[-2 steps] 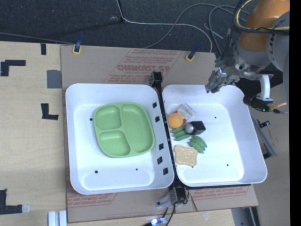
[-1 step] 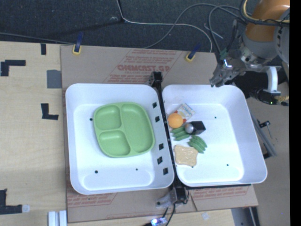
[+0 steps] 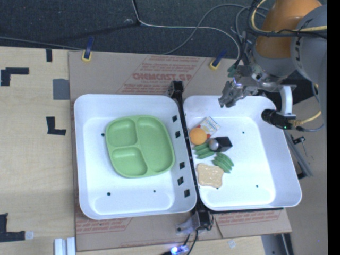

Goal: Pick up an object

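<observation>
A small cluster of objects is seen in the right bin (image 3: 265,158), gathered against its left side. An orange ball (image 3: 198,136) lies near the top of the group, with a small white packet (image 3: 210,125) just above and to its right. A dark grey and black object (image 3: 219,143) is placed just right of the ball. Below these, two green pea pods (image 3: 223,162) are laid side by side, and a tan slice of bread (image 3: 210,176) rests lowest of all, close to the bin's left wall. The rest of that bin's floor is bare white.

In the left bin (image 3: 90,142) a green divided plate (image 3: 139,145) with three compartments is held, set near the middle.

The gripper (image 3: 232,95) is positioned above the upper edge of the right bin, apart from the cluster, with nothing seen between its fingers; whether they are open or closed cannot be told. Both bins are carried on a cardboard sheet (image 3: 154,73) on the worktop (image 3: 32,158).
</observation>
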You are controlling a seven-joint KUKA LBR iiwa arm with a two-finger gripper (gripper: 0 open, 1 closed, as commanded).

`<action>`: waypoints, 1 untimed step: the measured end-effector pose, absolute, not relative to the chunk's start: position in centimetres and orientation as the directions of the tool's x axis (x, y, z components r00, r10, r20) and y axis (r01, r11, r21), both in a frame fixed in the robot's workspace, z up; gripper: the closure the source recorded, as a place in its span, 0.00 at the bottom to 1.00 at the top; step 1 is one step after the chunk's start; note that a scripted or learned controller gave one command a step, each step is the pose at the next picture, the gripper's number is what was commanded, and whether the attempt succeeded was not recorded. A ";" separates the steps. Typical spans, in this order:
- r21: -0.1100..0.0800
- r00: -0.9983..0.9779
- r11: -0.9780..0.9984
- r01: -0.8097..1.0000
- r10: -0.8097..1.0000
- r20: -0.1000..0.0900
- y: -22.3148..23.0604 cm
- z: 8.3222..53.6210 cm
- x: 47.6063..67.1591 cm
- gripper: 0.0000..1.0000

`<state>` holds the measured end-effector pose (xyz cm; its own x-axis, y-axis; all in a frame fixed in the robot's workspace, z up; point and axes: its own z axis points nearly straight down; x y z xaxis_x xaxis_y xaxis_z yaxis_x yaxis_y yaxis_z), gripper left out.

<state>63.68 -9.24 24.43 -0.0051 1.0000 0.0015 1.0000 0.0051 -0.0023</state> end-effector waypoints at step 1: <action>-0.004 -0.005 0.005 1.000 1.000 0.001 -4.3 23.0 61.4 1.00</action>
